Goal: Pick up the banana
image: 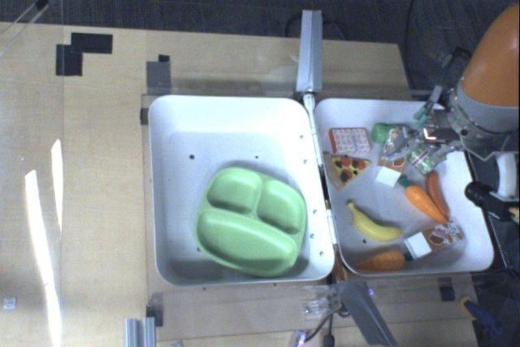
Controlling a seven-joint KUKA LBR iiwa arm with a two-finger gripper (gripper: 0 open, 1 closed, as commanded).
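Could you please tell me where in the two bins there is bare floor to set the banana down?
Left bin: bare floor behind and left of the green tray. Right bin is crowded around the banana, carrots and packets.

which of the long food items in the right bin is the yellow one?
The banana, lying mid-bin. The carrot and sausage-like piece are orange.

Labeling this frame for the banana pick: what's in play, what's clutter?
In play:
banana, lying in the right bin
gripper, over that bin's far side

Clutter:
green tray in the left bin
carrot
pizza slice
red-and-white card
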